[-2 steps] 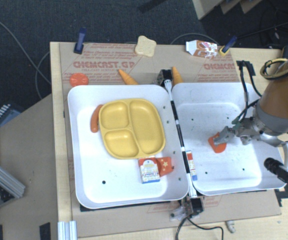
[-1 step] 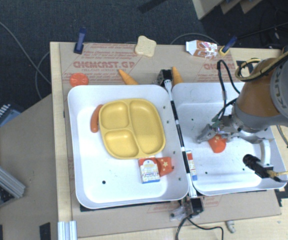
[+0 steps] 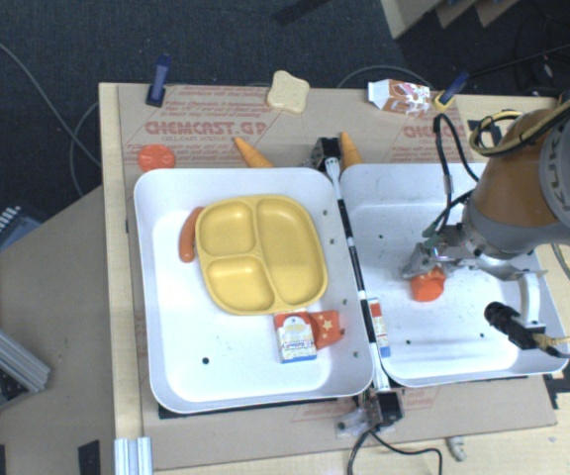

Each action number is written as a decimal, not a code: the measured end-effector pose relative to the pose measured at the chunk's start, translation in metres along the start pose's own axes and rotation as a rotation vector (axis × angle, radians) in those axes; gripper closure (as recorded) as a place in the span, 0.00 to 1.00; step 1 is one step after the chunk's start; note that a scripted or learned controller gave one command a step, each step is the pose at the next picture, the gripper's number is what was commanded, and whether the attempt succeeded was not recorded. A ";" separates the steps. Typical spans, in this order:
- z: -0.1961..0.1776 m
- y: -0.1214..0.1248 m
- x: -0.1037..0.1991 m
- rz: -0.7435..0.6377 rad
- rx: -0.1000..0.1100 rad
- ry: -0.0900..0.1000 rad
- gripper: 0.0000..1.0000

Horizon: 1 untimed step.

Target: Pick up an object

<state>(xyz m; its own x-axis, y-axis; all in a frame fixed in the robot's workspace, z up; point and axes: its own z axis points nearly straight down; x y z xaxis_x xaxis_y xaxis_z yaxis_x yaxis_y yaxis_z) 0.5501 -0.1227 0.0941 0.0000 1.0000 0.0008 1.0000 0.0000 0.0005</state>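
Note:
In the right bin (image 3: 463,359) a small orange-red object (image 3: 427,286) lies near the middle. My gripper (image 3: 427,262) is low in that bin, directly over the object's upper edge and seemingly touching it. The grey arm with its orange band (image 3: 522,191) reaches in from the right. The left bin (image 3: 166,364) holds a yellow divided plate (image 3: 261,252), a red sausage (image 3: 187,236) along the plate's left side, and a small red and white carton (image 3: 303,334) below the plate.
On the bench behind the bins lie a bread slice (image 3: 287,90), an orange carrot (image 3: 252,153), a red disc (image 3: 153,156), a blue clip (image 3: 157,79) and a crumpled wrapper (image 3: 400,95). A ridge (image 3: 354,265) separates the two bins.

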 end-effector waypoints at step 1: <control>-0.092 0.044 0.086 -0.004 -0.005 0.001 1.00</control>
